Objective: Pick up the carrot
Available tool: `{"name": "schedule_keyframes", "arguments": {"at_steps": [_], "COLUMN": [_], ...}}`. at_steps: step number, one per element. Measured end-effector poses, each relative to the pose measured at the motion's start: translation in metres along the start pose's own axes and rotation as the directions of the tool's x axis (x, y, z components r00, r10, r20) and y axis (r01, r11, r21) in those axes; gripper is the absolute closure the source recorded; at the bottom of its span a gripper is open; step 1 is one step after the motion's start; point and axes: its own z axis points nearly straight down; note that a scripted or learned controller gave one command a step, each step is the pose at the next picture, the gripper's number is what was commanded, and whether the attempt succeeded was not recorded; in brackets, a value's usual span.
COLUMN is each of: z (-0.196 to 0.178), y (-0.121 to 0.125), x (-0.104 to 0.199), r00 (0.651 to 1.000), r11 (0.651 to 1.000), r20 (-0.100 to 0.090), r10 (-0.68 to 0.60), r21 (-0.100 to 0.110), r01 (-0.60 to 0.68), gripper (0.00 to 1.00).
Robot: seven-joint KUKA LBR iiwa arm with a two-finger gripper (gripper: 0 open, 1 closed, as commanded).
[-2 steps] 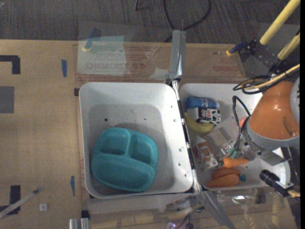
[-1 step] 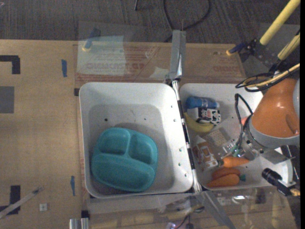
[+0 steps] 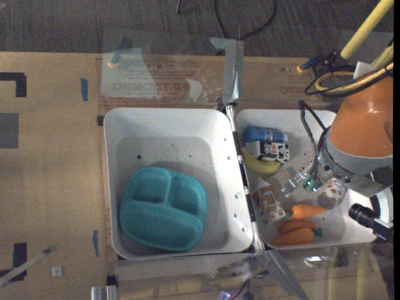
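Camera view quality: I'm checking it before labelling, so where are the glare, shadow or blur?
Camera view: dim overall; the teal tray casts a soft shadow in the left bin; the orange band looms large and blurred; the gripper reads as a glinting smear; the carrots stay fairly sharp.

Grey arm (image 3: 350,161) with a glossy orange band (image 3: 365,124) and black cables (image 3: 310,130)

The arm (image 3: 362,120) reaches in from the desk's right edge, its orange band bulking large above a grey wrist ring. Below it the pincer (image 3: 310,181) points down and toward the desk's left edge, its fingertips too blurred to make out.
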Motion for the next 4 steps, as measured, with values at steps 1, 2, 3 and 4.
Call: {"name": "schedule_keyframes", "arguments": {"at_steps": [1, 2, 3, 4], "z": [0.0, 0.075, 0.117, 0.105], "y": [0.0, -0.026, -0.054, -0.053], "x": [0.0, -0.039, -0.092, -0.094], "r00": [1.0, 0.991, 0.903, 0.905], "r11": [1.0, 0.991, 0.903, 0.905], "r20": [0.0, 0.0, 0.011, 0.018], "r10": [0.001, -0.134, -0.43, -0.426], "r21": [0.0, -0.002, -0.002, -0.006], "r01": [-0.001, 0.134, 0.43, 0.426], "gripper": [0.0, 0.0, 0.0, 1.0]}}
